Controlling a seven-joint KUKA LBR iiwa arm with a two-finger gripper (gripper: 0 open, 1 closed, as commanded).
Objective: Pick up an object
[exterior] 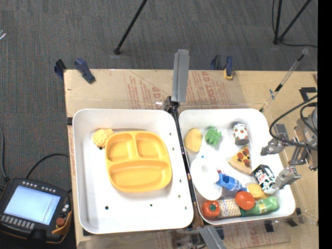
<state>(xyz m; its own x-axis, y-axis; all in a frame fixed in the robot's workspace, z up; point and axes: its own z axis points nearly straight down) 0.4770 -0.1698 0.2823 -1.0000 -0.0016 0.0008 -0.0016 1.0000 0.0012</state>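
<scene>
My gripper hangs over the right rim of the right bin. It is open, with one finger near the rim's middle and the other lower down, and nothing sits between them. Just left of the lower finger stands a black-and-white milk carton. A pizza slice, a small can, a green broccoli piece and a yellow lemon-like piece lie further left. Along the near wall sit a red tomato, a green bottle-shaped item and a red pepper.
A white plate with a blue item at its edge lies in the right bin. The left bin holds a yellow divided tray and a small yellow corn piece. A grey post stands behind the bins.
</scene>
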